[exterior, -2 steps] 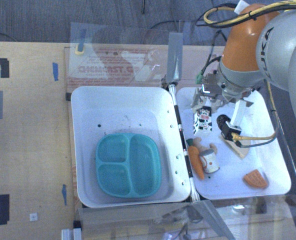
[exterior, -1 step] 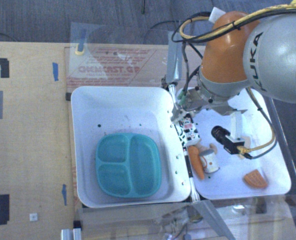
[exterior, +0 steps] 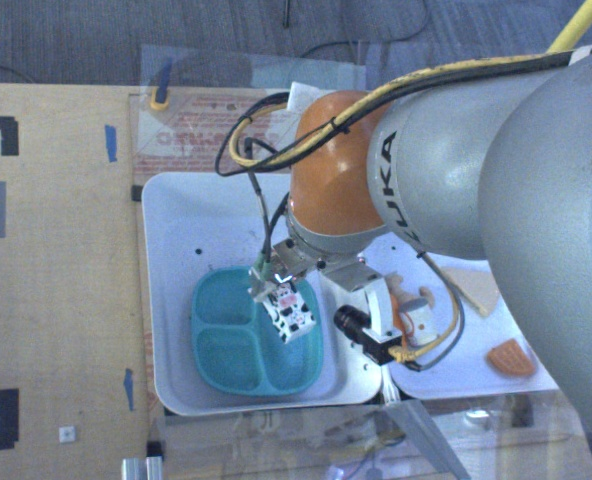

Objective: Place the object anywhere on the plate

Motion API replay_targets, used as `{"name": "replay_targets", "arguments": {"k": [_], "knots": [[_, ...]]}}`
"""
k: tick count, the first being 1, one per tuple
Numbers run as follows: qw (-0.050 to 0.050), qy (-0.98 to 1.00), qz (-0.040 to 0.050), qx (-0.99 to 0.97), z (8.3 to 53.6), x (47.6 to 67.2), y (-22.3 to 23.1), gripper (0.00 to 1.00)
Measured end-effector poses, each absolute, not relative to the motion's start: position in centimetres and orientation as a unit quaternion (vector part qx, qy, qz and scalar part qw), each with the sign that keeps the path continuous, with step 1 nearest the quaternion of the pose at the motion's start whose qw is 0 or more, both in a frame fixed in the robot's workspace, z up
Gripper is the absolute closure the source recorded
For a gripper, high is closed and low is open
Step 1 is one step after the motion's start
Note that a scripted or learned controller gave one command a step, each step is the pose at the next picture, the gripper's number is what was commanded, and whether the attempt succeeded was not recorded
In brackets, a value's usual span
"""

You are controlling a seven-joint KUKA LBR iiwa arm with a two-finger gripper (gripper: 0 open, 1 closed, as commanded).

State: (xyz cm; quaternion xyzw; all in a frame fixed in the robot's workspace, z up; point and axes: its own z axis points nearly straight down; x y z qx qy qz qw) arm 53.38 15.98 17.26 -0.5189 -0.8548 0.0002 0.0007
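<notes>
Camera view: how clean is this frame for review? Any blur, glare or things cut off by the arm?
Camera view: soft overall, with even light and no hard shadows. The arm is big and blurred, covering much of the right bin. The teal plate reads clearly in the left bin. The gripper over the plate's right edge is too small and blurred to judge.

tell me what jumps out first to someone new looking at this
The big grey arm with its orange band dominates the right. Its gripper hangs over a teal divided plate in the left white bin, by a small black-and-white object. An orange piece lies at lower right.
</notes>
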Motion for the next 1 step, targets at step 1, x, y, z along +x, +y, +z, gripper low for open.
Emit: {"name": "replay_targets", "arguments": {"k": [1], "knots": [[0.000,-0.854,-0.0001,-0.520,17.28,53.43,15.84,0.00]]}}
